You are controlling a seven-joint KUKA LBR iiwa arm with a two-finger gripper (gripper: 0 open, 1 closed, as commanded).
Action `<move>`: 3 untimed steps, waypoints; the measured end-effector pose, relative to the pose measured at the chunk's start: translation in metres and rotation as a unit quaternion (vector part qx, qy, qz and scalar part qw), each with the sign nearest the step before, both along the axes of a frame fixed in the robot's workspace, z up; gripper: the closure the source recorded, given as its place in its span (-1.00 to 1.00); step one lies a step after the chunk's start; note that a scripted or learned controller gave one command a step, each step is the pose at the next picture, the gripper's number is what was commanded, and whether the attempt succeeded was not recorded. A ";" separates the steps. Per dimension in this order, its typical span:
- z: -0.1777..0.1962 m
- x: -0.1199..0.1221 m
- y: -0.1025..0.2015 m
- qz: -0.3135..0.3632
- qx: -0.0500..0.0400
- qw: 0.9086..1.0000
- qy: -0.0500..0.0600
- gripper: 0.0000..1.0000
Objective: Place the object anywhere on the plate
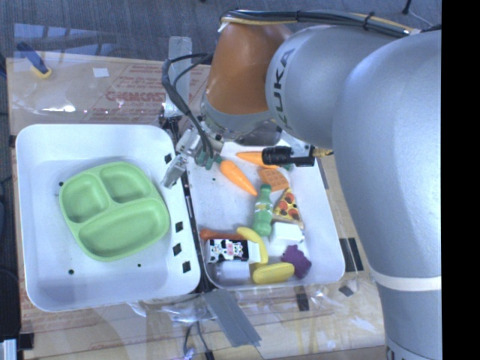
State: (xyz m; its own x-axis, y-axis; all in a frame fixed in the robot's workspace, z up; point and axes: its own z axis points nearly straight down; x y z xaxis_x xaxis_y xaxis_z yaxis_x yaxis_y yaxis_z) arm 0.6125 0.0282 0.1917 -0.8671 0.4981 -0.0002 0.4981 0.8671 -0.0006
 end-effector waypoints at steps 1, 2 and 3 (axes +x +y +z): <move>0.000 0.000 0.000 0.000 0.000 1.000 0.000 -1.00; 0.000 0.000 0.000 0.000 0.000 1.000 0.000 -1.00; 0.000 0.000 0.000 0.000 0.000 1.000 0.000 -1.00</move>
